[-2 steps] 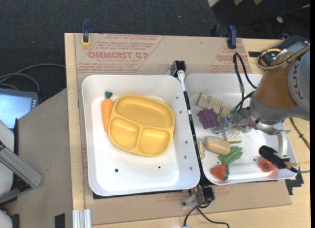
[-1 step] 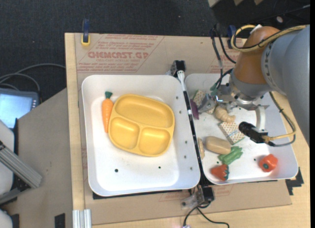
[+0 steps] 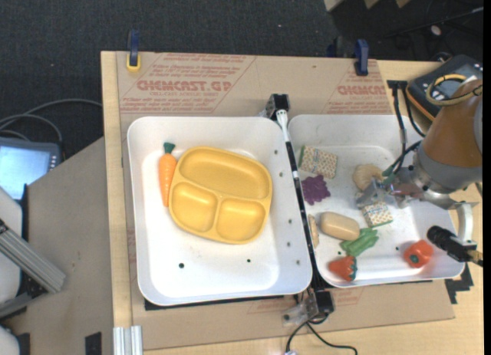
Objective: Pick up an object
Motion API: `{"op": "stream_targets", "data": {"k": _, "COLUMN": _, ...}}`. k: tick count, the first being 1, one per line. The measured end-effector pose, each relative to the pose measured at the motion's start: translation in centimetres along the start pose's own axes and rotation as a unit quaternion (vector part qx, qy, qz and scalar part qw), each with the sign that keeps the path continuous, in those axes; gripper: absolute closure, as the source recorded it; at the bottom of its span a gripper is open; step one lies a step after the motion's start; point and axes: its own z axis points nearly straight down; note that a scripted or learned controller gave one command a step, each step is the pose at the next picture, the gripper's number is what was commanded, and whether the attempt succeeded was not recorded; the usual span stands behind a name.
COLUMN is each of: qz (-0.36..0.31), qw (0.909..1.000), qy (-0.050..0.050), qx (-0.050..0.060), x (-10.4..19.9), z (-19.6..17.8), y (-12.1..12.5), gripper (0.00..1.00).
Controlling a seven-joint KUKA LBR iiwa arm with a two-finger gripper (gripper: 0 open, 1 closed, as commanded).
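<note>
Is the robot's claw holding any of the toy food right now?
It cannot be told. The gripper sits low in the right white bin, just above a small patterned square block.

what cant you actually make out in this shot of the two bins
- End effector, camera view: small and blurred among the toys, so its finger state cannot be told.
- Small patterned block: whether the end effector touches it is unclear.
- Carrot: its right side lies against the yellow divided plate, possibly partly under the rim.
- Arm: cut off by the right edge.
</note>
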Motion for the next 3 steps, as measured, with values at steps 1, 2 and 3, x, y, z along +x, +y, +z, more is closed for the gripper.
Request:
{"op": "stream_targets", "data": {"k": 1, "qz": -0.006, "qw": 1.0, "qy": -0.001, "qx": -0.006, "x": 0.0, "z": -0.1, "y": 5.5, "gripper": 0.0}}
{"op": "stream_targets", "data": {"k": 2, "qz": -0.006, "qw": 1.0, "qy": -0.001, "qx": -0.006, "x": 0.0, "z": -1.1, "y": 5.3, "gripper": 1.0}}
{"op": "stream_targets", "data": {"k": 3, "qz": -0.006, "qw": 1.0, "qy": -0.001, "qx": -0.008, "x": 1.5, "z": -9.8, "y": 6.7, "gripper": 1.0}}
